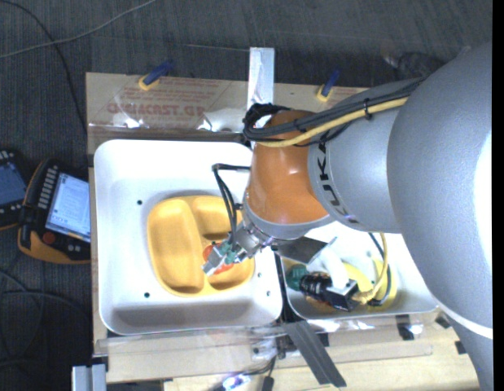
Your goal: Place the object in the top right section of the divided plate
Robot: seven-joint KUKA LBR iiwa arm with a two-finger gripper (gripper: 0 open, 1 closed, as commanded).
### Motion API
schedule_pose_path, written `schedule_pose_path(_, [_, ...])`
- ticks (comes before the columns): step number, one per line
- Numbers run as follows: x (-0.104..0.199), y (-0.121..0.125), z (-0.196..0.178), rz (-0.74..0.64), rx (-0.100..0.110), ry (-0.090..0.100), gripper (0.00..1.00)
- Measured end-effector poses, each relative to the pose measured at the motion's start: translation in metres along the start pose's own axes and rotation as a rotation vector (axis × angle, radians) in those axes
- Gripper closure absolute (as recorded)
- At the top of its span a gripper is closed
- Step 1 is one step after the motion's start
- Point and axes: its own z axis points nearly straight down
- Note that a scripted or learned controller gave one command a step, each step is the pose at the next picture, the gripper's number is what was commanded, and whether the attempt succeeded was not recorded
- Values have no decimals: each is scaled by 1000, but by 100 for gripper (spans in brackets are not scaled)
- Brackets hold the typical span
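A yellow divided plate (177,243) lies in the left white bin (121,218). It has one long section on the left and two smaller ones on the right. My gripper (225,255) hangs low over the plate's right side, at the ridge between the upper right section (209,213) and the lower right one. A small red and green object (212,257) shows right at the gripper's tip, just above the lower right section. The arm's orange band (280,190) and grey body cover the bin's right wall.
The right bin (414,304) holds a clutter of things: a dark green and black piece (310,283), yellow loops (374,282) and a white piece (337,259). A cardboard sheet (170,104) lies behind the bins. A handheld pendant (56,214) sits left of the bench.
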Motion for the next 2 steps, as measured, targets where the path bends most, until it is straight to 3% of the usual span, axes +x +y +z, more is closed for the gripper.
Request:
schedule_pose_path(1, [1,0,-7,0,4,3,100])
schedule_pose_path(2, [73,50,-86,-57,-3,-6,100])
